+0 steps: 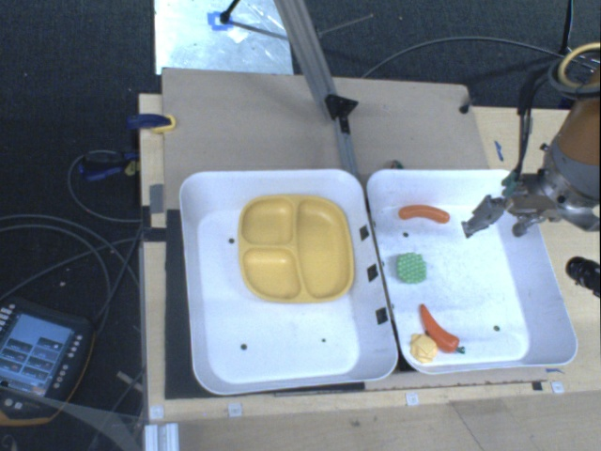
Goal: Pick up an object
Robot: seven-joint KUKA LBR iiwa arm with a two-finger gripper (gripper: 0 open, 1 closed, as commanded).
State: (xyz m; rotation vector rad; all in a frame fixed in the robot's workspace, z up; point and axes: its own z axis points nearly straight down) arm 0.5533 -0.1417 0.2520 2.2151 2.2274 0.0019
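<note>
The arm [577,148] is cut off by the right edge, so most of it is out of frame. Whether the tool [498,216] has its fingers parted is too small to tell.

Dark carpet floor [75,54], tan bench [254,120] (cables [56,242] trailing)

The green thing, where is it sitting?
The green object lies in the right bin, near its left wall, between the sausage above and the carrot below.

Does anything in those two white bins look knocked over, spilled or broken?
Nothing stands out. The yellow plate lies flat in the left bin. The sausage, green ball and carrot lie loose in the right bin.
</note>
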